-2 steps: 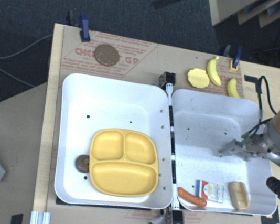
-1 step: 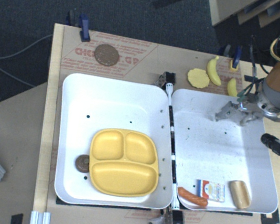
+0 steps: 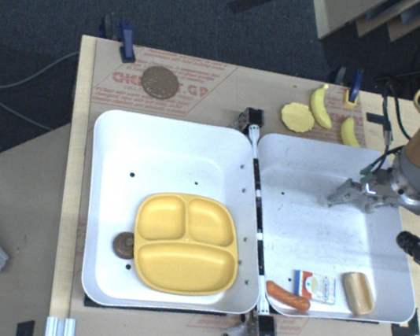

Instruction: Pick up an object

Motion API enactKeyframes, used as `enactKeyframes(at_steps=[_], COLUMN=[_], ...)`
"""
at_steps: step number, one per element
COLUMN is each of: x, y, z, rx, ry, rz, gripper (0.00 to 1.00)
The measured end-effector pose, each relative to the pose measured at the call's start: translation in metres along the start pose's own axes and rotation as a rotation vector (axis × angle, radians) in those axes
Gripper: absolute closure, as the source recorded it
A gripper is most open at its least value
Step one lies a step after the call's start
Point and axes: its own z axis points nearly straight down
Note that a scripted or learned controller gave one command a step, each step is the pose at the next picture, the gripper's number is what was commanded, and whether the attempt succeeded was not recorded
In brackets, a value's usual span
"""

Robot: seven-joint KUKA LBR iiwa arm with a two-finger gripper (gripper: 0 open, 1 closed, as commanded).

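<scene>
A tan bread roll lies in the right bin. The claw hangs above that bin, fingers spread, gripping nothing.

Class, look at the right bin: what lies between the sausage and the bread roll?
In the camera view, a small white card lies between the sausage and the bread roll.

Right bin's middle lies open; toys crowd its front edge.
</scene>
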Motion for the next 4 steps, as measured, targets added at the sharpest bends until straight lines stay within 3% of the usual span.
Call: enactKeyframes(at_steps=[1,2,3,4], x=[0.002,-0.001,-0.003,-0.003], y=[0.055,-0.027,-0.137,-0.131], z=[0.003,0.0,0.002,-0.009], rx=[0.019,0.002,0.008,-0.003], ry=[0.01,0.0,-0.001,-0.009], rz=[-0.001,0.001,0.005,0.002], gripper=[0.0,0.0,0.0,1.0])
